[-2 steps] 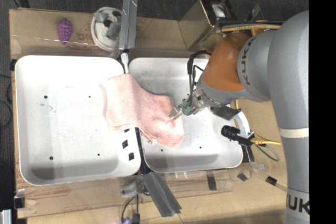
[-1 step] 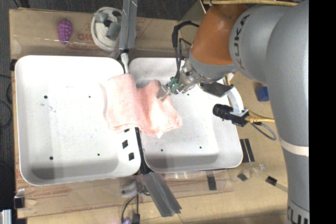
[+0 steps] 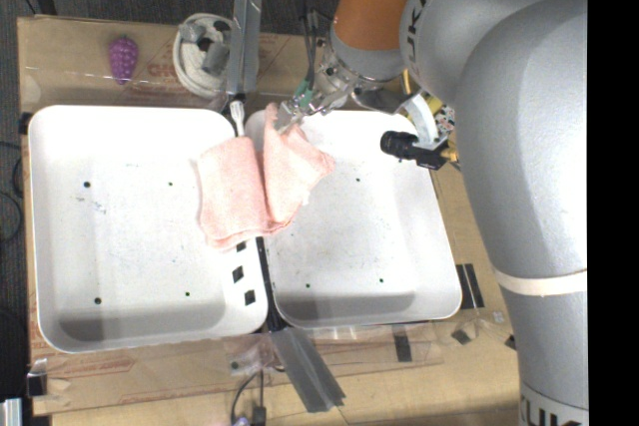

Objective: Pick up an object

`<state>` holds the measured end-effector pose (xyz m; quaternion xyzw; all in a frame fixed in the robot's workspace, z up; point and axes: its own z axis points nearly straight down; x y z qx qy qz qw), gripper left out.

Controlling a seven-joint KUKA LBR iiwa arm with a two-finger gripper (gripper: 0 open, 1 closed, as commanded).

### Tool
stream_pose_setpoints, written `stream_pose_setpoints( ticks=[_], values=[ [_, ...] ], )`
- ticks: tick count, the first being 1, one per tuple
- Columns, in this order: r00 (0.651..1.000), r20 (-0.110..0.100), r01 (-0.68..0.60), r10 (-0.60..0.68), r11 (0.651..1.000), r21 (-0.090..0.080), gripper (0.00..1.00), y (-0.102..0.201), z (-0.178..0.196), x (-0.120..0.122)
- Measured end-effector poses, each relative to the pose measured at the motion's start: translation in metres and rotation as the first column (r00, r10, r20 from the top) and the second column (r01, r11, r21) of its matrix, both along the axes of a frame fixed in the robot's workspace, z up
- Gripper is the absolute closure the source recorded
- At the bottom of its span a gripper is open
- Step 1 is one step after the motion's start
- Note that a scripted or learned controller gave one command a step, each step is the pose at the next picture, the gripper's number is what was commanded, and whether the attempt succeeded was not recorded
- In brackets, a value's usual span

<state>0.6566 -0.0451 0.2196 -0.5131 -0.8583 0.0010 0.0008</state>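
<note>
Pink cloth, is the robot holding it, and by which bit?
Yes. The gripper pinches the pink cloth by its top corner; the rest drapes over both bins' shared edge.

Pale pink cloth [image 3: 255, 185], white bins [image 3: 120, 214], perhaps purple knobbly toy [image 3: 123, 58].

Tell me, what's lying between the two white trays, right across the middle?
In the camera view, a pink cloth drapes over the divide between the left bin and the right bin, with the gripper at its upper corner.
</note>
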Motion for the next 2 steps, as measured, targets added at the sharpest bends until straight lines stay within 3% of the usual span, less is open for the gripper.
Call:
stream_pose_setpoints(
  ticks=[1, 2],
  values=[
    [0.998, 0.001, -0.055, 0.055, 0.998, 0.0, 1.0, -0.021, 0.008, 0.0],
    [0.978, -0.001, -0.209, 0.209, 0.978, 0.002, 1.0, -0.012, -0.004, 0.0]
  ],
)
